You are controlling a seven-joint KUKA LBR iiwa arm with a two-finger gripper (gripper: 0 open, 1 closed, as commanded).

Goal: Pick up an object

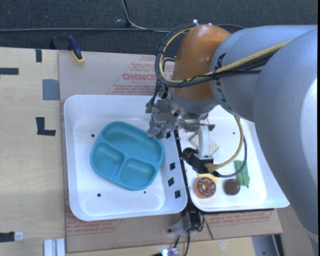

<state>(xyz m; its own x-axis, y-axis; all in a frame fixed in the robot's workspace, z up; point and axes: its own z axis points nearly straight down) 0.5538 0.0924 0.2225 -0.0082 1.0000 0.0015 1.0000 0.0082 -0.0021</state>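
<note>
- Gripper point(159, 122) – hangs over the blue tray's point(127, 154) far right edge; open or closed, can't tell.
- Donut point(206, 186) – sits in the right bin point(266, 193).

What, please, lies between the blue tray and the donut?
In the camera view, the rims where the two bins meet run between the blue tray and the donut; black marks dot that strip.
</note>
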